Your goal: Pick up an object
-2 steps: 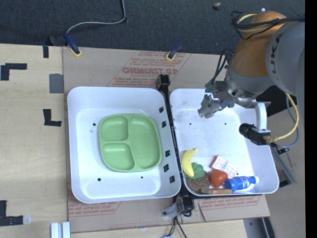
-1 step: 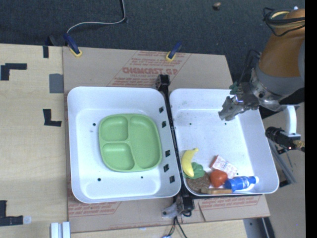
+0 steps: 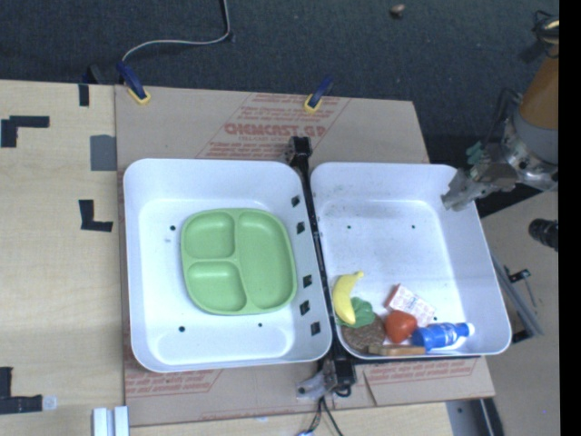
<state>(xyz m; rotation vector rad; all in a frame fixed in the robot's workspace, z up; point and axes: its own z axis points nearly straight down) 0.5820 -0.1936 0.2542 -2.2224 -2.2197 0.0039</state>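
Note:
A heap of small objects lies in the near corner of the right bin [image 3: 390, 216]: a yellow banana [image 3: 346, 295], a green piece [image 3: 362, 313], a red tomato-like ball [image 3: 400, 326], a red-and-white packet [image 3: 409, 301], a blue bottle [image 3: 442, 335] and a brown item [image 3: 366, 337]. My gripper [image 3: 463, 192] hangs over the right bin's far right rim, well away from the heap. Nothing shows between its fingers.
The left bin [image 3: 145, 243] holds a green divided plate [image 3: 239, 261]. A black divider with clips [image 3: 305, 234] runs between the bins. The arm [image 3: 536, 125] comes in from the right. Cardboard and a wooden bench lie beneath; a cable runs along the far side.

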